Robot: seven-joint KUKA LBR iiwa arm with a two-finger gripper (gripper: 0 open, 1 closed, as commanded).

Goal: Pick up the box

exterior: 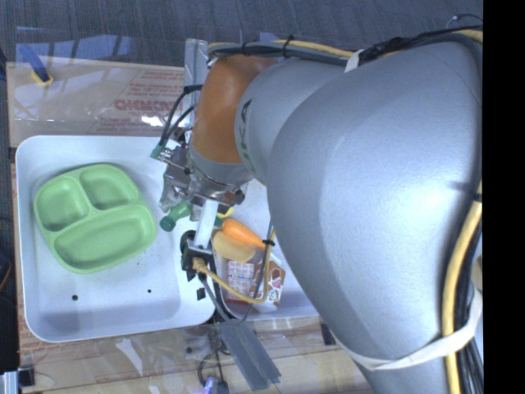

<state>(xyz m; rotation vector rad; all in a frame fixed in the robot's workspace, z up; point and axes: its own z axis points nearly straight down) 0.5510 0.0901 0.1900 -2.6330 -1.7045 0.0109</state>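
Observation:
The box [248,281], a brownish pack with a printed red and white label, lies in the right bin [297,305] near its front left corner. An orange carrot-shaped thing [242,235] rests just above it, against a pale yellow piece [232,249]. My gripper [199,213] hangs below the orange wrist band, over the divide between the two bins, a little up and left of the box. A small green item [173,217] sits right at the gripper's left side. The grey arm hides most of the right bin.
A green divided plate [93,216] lies in the left bin [49,318], well left of the gripper. Small dark specks dot the left bin's floor near the front. A plastic sheet covers the bench behind the bins.

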